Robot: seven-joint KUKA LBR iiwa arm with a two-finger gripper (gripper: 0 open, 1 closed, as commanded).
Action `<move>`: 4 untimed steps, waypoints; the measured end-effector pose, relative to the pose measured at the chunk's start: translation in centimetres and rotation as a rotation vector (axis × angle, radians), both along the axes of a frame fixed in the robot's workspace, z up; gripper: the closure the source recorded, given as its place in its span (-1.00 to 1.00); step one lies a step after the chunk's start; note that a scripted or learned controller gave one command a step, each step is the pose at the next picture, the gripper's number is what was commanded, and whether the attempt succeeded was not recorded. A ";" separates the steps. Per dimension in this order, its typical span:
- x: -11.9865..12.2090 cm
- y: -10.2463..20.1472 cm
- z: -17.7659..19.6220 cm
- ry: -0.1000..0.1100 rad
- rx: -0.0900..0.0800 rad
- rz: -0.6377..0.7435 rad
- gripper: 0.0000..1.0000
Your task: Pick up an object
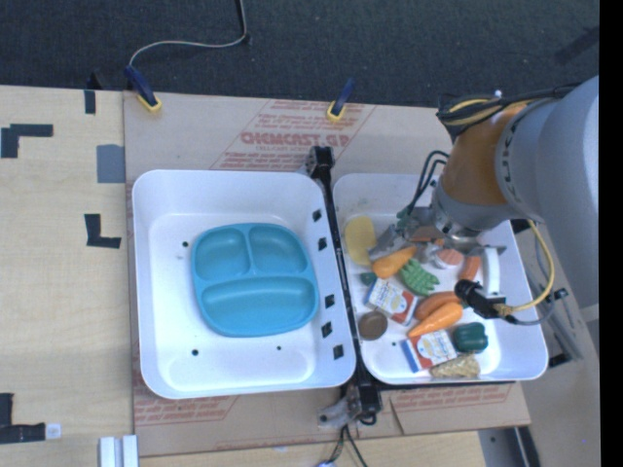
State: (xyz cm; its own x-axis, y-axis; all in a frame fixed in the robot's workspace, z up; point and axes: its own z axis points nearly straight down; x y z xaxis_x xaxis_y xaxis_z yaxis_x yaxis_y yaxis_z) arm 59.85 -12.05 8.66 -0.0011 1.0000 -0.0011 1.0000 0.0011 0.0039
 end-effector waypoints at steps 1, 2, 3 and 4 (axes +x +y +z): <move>-1.2 0.3 0.0 -0.003 -0.001 -0.001 -1.00; -2.2 1.0 0.0 -0.004 -0.002 -0.001 -1.00; -0.9 0.3 0.0 0.001 0.001 0.000 -1.00; -0.7 2.6 0.0 0.000 -0.001 0.000 -1.00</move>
